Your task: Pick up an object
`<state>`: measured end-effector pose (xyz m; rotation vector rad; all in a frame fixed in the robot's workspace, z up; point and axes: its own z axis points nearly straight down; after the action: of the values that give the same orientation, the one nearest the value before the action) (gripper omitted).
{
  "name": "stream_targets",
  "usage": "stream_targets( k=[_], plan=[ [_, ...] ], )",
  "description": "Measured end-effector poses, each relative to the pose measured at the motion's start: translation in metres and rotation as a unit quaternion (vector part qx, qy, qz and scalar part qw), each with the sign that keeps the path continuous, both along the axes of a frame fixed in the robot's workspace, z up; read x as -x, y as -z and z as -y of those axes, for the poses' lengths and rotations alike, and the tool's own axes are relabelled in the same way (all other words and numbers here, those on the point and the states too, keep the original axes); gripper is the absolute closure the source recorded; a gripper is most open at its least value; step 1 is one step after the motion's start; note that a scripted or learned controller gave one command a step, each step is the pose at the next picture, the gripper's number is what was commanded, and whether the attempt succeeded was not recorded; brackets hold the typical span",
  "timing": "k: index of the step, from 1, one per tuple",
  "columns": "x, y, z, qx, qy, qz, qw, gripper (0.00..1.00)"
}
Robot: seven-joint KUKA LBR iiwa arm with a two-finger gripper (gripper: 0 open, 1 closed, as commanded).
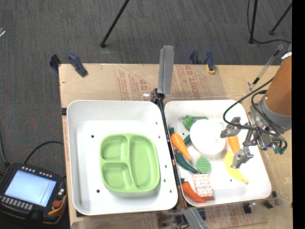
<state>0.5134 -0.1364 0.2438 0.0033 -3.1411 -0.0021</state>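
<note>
I see the brown bench [119, 78] across the middle of the frame. Two white bins sit on it side by side, touching: the left bin [78, 128] at centre left, the right bin [259, 187] at centre right.

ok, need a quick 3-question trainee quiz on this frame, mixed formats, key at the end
1. True or false: the green divided plate lies in the left bin.
2. Which item lies nearest the gripper?
A. yellow banana
B. small printed box
C. orange carrot
3. Fill in: the white round dish sits in the ____ bin.

Key: 1 true; 2 A; 3 right
</note>
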Motion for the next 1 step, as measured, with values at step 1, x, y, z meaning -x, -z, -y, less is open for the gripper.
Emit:
stream_targets(
  k=[1],
  plan=[
    [-0.0213,0.1492,0.0682,-0.0007,-0.083,-0.001,0.9966,0.00]
  ],
)
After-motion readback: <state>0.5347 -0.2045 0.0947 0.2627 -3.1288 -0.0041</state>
